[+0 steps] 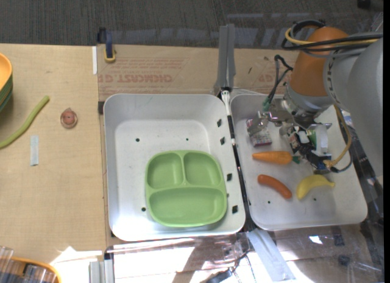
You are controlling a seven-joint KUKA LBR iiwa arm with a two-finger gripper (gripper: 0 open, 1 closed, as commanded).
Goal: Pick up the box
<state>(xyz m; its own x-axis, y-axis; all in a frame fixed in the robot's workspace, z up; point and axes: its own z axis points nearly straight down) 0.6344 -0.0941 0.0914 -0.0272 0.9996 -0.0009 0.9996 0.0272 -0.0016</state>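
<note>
— Beside the jaws, toward the neighbouring bin (pixel 111 154): is that the box (pixel 260 131), apart from the gripper (pixel 301 137)?
— Yes, 1 box, unheld; whether the jaws are spread I cannot tell. Approach step, I judge: shift across, descend, pinch it, clear of the carrot (pixel 272 157) nearby.

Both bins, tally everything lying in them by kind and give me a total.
Box: 1, the small box
Toy food: 3, the carrot, sausage and banana
Plate: 1, the green divided plate
Total: 5
</note>
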